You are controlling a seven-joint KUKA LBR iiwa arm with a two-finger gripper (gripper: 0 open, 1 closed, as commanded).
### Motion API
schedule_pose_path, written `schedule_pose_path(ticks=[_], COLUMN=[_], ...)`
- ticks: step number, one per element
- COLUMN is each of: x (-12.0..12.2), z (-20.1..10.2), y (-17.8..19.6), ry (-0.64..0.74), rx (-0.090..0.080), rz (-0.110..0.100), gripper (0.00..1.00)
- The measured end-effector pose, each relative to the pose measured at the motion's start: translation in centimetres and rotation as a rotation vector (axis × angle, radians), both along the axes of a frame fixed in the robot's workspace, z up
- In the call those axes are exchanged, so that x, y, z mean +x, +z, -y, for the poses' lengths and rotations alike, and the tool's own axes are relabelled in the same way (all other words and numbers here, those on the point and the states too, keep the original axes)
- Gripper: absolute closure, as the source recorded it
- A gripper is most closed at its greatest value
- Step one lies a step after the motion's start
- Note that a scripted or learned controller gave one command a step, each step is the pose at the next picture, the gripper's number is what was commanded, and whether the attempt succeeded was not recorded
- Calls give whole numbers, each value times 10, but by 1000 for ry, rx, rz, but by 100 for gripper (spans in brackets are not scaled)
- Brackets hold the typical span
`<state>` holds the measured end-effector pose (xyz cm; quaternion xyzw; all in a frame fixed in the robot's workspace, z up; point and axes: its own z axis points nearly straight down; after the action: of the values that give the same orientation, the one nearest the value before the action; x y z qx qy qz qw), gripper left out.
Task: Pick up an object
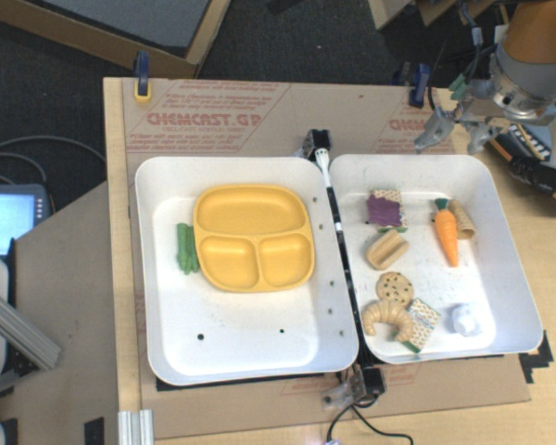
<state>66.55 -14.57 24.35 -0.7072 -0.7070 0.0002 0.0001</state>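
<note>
The jaws hang above the far edge of the right bin, near its back right corner, and they seem spread apart with nothing between them; they are small and partly lost against the cabling, so how wide they stand is hard to say. Behind them the arm, grey with its orange band, comes in from the upper right.

Nearest below the jaws lies the carrot, orange with a green top, pointing down the bin, with a small tan piece touching its right side. To its left sits a purple block, then a bread roll, a cookie, a croissant with a patterned wedge touching it, and a crumpled white lump near the front right.

The left bin holds a yellow divided plate with a green bean pod just beside its left edge. Both bins rest on a cardboard sheet on the desk.

Judging from this, the descent is not yet begun. The carrot looks the best choice: closest, long and narrow. The jaws should turn to close across its width at mid-body, well apart from the tan piece, and drop straight down
</note>
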Motion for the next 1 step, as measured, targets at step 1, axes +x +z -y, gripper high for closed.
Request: schedule_pose_path(ticks=[1], x=[-41], z=[36], y=[-149], ry=[1], rx=[0], rz=[2], gripper=[0])
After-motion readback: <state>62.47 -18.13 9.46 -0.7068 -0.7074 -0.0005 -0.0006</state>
